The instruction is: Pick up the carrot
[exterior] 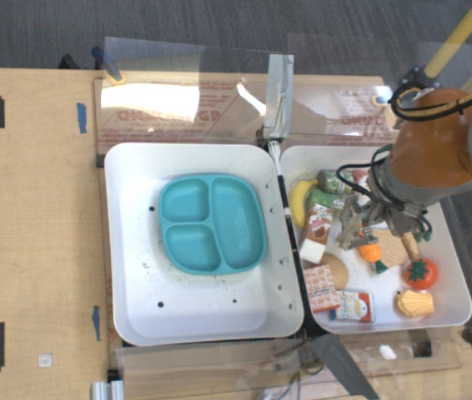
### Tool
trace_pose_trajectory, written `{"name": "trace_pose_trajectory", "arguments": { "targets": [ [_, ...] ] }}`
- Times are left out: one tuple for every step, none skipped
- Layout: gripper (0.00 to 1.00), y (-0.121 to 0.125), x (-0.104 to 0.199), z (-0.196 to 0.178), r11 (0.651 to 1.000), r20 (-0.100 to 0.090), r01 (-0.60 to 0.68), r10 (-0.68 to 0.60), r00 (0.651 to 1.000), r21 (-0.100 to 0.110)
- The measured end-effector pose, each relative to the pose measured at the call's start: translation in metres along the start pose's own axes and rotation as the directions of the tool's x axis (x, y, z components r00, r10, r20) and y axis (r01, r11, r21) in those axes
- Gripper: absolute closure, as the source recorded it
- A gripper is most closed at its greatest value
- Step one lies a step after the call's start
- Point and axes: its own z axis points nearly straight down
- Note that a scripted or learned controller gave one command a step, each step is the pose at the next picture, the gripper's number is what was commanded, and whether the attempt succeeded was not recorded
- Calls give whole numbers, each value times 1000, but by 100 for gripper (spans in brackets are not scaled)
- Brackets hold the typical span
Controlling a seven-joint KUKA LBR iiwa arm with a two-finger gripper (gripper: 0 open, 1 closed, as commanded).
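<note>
While the tool hovers beside the carrot, grip unreadable, it should center before closing.

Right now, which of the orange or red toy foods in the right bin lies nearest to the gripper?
The carrot, small and orange with a green tip, lies right beside the gripper. The red tomato and the yellow-orange corn lie farther toward the bin's near right corner.

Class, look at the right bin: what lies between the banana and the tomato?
In the camera view, between the banana and the tomato lie the hand and the carrot just beneath it, with a small white block nearer the banana.
</note>
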Motion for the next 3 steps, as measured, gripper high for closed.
{"name": "trace_pose_trajectory", "arguments": {
  "targets": [
    [100,10,71,10,963,-6,270,-270,963,-4],
    [100,30,57,-114,955,-9,297,-297,955,-7],
    [100,79,41,-124,818,-7,575,-575,818,-15]
  ]
}}
